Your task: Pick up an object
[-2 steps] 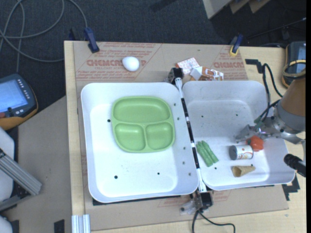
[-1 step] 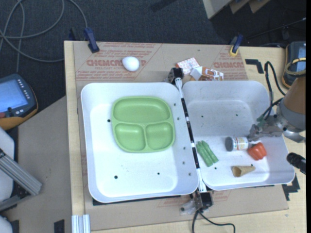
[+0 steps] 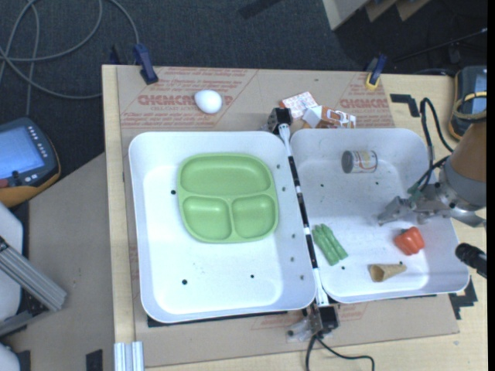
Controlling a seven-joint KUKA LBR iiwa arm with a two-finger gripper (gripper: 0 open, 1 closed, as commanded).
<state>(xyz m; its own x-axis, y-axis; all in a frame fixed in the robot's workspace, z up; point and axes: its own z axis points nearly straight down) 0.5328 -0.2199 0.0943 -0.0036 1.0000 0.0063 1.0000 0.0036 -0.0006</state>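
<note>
The right bin (image 3: pixel 340 184) holds several small things: a grey can (image 3: pixel 359 161) lying on its side near the back, a green vegetable (image 3: pixel 329 243) by the left wall, a red pepper (image 3: pixel 410 240) and a tan cone (image 3: pixel 386 271) near the front. My gripper (image 3: pixel 389 213) reaches in from the right and hangs low over the bin floor, just up and left of the red pepper and apart from it. Nothing is seen in its grasp.
The left bin (image 3: pixel 155 261) holds a green divided plate (image 3: pixel 228 196). Behind the bins, a white egg (image 3: pixel 207 100) and some small packets (image 3: pixel 313 113) lie on the cardboard. Blue clamps (image 3: pixel 145 62) grip the back edge. Cables (image 3: pixel 429 122) run along the right.
</note>
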